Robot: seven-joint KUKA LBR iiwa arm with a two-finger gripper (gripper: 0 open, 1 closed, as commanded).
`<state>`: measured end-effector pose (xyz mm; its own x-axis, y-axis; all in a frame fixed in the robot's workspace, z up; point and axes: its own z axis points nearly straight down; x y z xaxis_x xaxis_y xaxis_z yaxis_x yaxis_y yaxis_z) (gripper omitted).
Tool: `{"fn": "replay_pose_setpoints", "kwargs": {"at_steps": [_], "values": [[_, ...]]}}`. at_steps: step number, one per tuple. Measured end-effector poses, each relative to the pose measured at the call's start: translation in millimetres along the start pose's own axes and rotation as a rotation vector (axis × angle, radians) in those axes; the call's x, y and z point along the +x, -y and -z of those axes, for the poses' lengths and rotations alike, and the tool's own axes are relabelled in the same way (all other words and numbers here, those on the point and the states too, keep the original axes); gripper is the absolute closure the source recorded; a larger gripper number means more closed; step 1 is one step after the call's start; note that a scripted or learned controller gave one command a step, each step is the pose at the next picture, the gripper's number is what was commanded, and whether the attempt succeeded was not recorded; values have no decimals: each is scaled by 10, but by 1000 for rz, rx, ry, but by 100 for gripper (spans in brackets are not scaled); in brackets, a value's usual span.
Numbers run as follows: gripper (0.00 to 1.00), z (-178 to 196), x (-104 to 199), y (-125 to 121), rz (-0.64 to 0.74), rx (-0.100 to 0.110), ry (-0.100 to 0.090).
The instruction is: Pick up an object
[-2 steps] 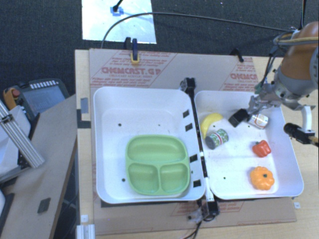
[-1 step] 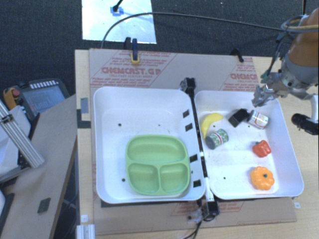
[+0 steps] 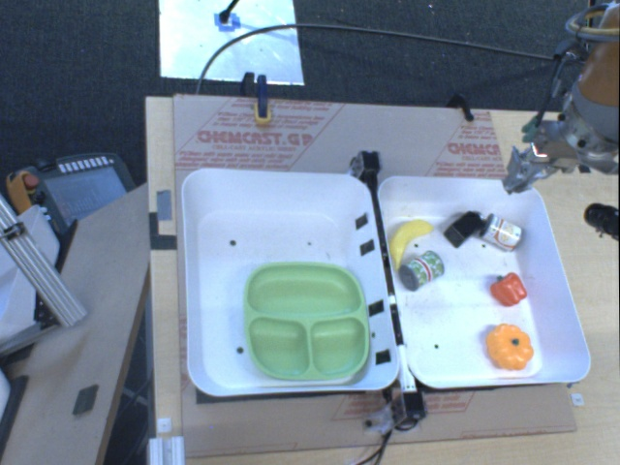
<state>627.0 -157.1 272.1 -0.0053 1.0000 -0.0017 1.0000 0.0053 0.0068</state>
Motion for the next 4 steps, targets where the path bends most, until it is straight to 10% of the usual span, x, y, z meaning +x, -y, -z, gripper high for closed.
{"fn": "replay_pose_setpoints", "kwargs": {"at_steps": [4], "values": [[100, -281, 1836, 591, 3, 7, -3]]}}
